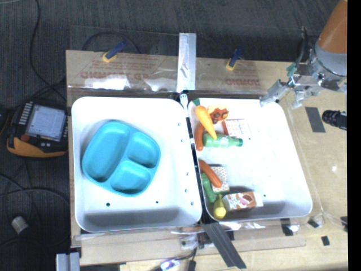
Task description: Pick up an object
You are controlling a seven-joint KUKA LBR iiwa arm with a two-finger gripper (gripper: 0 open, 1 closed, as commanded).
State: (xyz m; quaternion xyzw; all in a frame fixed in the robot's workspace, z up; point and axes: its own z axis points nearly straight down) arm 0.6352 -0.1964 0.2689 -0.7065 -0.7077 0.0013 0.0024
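Camera view, looking down at a slant: two shallow white plastic bins sit side by side on the bench. The left bin (96, 216) holds one turquoise plastic divided tray (120, 156) with three compartments. The right bin (282, 168) holds a cluster of small toy food items lined up against its left wall; the rest of its floor is bare.

Items in the right bin, from far end to near end:
- an orange carrot-shaped toy (204, 121), lying at a slant;
- a green plastic bottle (222, 141), on its side, touching the carrot's lower end;
- a white carton with red print (234, 127), just behind the bottle;
- a red-orange sausage-shaped toy (210, 175);
- a small red-and-white box (240, 200) at the near wall, with a yellow rounded toy (219, 211) just beside it.

The two-finger gripper (287, 92) hangs at the far right corner of the right bin, over or just outside its rim, well apart from every item. Its metal fingers stand spread apart with nothing between them.

Task progress: judged from this position, no object is picked up yet. Choice of target, travel across the bin, descent, closure and lift all remain.

Writing: print on the cartons and on the brown board behind the bins is too small to read.
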